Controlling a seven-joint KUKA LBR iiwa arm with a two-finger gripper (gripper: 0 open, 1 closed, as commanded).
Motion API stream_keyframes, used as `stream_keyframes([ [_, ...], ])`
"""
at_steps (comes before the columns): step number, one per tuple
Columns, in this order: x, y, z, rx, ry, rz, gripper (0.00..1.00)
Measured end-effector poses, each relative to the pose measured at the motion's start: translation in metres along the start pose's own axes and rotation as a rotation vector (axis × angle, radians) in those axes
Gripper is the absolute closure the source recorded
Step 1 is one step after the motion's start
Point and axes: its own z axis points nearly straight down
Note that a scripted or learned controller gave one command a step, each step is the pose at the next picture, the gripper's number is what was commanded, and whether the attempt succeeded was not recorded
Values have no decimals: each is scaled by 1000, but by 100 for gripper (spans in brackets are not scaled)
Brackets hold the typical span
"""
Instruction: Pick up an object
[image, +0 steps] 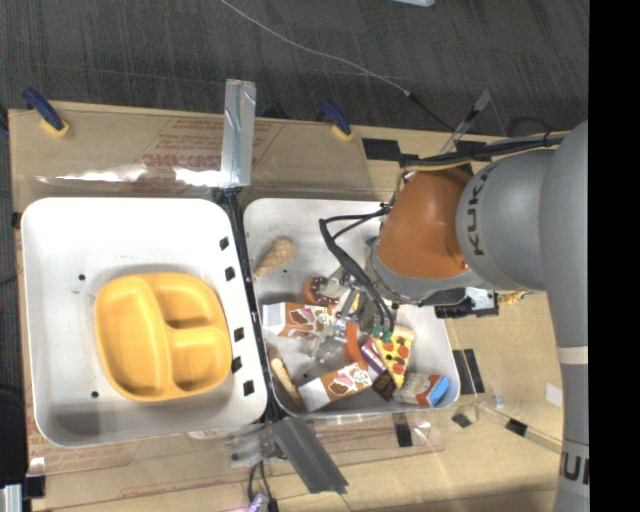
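Cardboard-covered worktop (120, 140), right bin (300, 215): your gripper (345, 325) sits among crowded snack packets (345, 382); its opening cannot be judged. Expect slips or a double pick.

Tray (160, 332) in left bin (50, 225) (packets (340, 380) right).

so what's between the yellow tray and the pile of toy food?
In the camera view, bare white floor of the left bin, then the two bins' meeting walls with black clips, separate the yellow tray from the toy food pile.
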Motion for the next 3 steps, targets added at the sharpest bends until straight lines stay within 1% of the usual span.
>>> stream_keyframes([
  [1,48,19,-1,0,-5,113,0],
  [2,44,15,-12,5,-14,112,100],
  [3,71,92,-111,-1,-2,77,100],
])
